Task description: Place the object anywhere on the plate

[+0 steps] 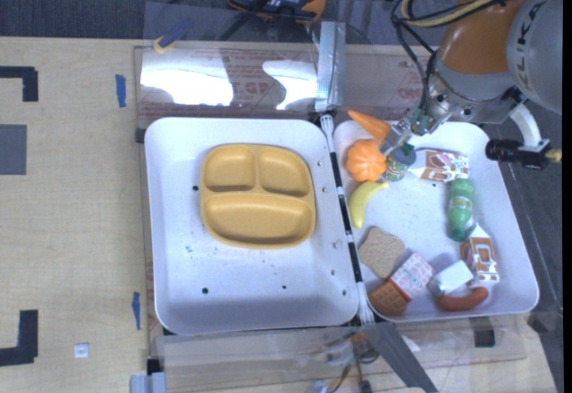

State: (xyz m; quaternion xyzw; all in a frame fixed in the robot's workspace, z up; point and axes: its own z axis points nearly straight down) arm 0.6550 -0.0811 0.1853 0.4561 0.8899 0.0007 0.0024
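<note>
While the gripper (399, 148) is hanging over the small green thing (398, 164) by the orange fruit (365, 160) in the right bin (514, 230), I cannot tell how its fingers are standing. Grabbing is coming next, then carrying to the yellow plate (259, 195).
</note>
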